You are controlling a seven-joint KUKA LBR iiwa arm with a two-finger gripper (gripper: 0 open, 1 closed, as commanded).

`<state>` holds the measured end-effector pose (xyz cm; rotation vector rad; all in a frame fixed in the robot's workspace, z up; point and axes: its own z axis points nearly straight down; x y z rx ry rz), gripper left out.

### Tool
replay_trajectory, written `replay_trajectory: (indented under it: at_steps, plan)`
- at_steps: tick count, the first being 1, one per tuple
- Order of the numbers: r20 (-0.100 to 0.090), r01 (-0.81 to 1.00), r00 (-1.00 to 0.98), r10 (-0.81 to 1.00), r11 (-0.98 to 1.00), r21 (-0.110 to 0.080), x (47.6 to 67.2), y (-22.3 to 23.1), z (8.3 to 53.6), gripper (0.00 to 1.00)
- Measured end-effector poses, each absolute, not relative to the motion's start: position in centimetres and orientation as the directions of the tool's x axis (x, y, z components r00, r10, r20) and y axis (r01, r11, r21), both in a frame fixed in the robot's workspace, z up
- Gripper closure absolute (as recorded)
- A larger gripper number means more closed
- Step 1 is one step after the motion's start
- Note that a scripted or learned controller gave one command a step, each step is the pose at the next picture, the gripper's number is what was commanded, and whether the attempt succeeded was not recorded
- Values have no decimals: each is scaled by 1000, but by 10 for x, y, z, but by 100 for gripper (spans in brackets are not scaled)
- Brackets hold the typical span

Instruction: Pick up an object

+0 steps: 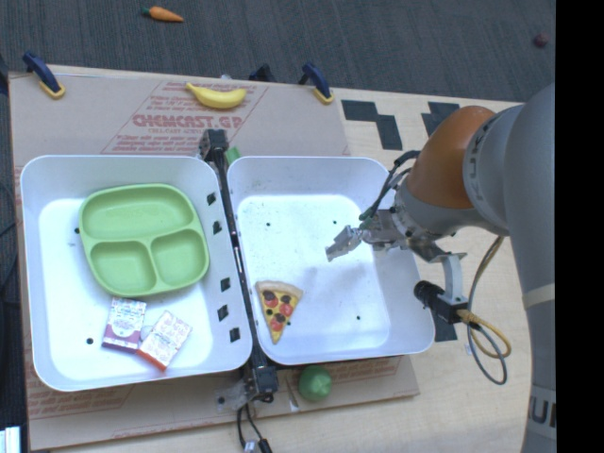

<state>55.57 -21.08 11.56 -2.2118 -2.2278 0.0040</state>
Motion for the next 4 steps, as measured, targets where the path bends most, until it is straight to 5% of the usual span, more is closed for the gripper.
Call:
replay_trajectory:
  at_steps: [1, 3, 4]
  plan:
    - [1, 1000, -5, 1000, 5, -2, 617, -210, 92, 0]
    - [2, 1000, -5, 1000, 5, -1, 657, -211, 92, 0]
    - [2, 1000, -10, 1000, 10, -1, 658, -210, 103, 100]
